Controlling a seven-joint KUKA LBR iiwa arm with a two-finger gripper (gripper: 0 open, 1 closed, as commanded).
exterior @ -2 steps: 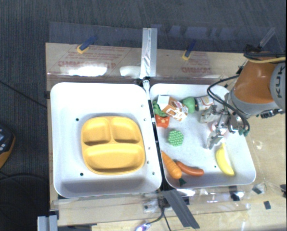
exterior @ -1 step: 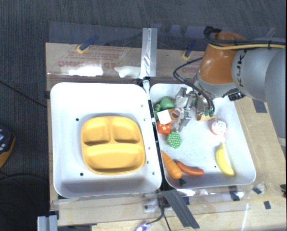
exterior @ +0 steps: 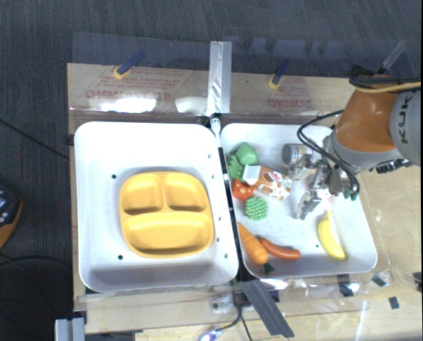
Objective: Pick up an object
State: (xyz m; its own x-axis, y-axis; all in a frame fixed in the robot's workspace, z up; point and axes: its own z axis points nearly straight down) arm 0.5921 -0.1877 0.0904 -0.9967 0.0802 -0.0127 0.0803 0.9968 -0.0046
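Observation:
My gripper (exterior: 308, 203) hangs in the right bin (exterior: 353, 261), under the orange-banded wrist (exterior: 367, 123). It stands open over bare white floor with nothing between its fingers. A yellow banana (exterior: 330, 239) lies just below and right of it. A white and orange packet (exterior: 273, 182) lies just to its left. Further left are a green leafy toy (exterior: 240, 158), a red piece (exterior: 241, 190) and a green bumpy ball (exterior: 256, 207). A carrot (exterior: 252, 244) and a red sausage (exterior: 281, 249) lie along the front of the bin.
The left bin (exterior: 98, 148) holds a yellow divided plate (exterior: 166, 214). A raised wall (exterior: 224, 190) separates the two bins. Black cables (exterior: 312, 128) loop off the wrist over the back of the right bin.

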